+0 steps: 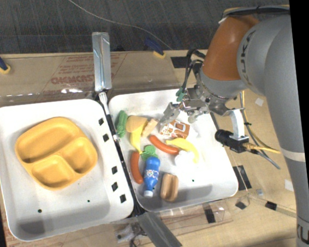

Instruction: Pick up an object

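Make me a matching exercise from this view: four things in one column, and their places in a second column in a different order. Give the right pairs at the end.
Things
1. yellow divided tray
2. blue bottle
3. green toy
4. gripper

Places
A. near the front of the right bin, between a red sausage and a hot dog bun
B. above the back part of the right bin, over the toys
C. in the left bin
D. by the right bin's left wall, towards the back

Pairs: 1-C, 2-A, 3-D, 4-B
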Motion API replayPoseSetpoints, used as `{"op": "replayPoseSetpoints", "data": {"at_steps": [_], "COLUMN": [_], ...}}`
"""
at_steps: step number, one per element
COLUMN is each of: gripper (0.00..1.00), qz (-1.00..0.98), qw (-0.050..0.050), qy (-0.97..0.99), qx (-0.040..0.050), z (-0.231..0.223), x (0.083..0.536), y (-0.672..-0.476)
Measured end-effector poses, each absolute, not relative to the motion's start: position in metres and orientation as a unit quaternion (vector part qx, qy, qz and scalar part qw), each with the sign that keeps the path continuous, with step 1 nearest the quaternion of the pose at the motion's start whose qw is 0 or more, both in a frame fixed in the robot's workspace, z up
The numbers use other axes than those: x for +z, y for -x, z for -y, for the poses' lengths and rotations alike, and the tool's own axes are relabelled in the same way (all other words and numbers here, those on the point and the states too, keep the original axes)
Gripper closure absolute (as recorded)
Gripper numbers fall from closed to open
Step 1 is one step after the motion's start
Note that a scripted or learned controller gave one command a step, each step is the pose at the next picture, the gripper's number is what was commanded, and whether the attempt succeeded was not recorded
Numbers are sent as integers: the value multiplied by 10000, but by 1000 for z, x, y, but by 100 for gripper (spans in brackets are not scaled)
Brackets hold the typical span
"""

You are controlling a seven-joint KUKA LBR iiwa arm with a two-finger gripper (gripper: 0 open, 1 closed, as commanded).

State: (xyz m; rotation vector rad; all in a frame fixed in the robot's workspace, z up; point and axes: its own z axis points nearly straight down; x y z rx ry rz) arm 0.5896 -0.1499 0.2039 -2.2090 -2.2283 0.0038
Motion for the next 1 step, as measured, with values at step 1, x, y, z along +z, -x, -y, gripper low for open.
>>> {"op": "replayPoseSetpoints", "data": {"at_steps": [1], "gripper": [0], "qz": [6447], "qw": [4], "qy": [7644], "qx": [8], "z": [154], "x": [194], "y": [-617]}}
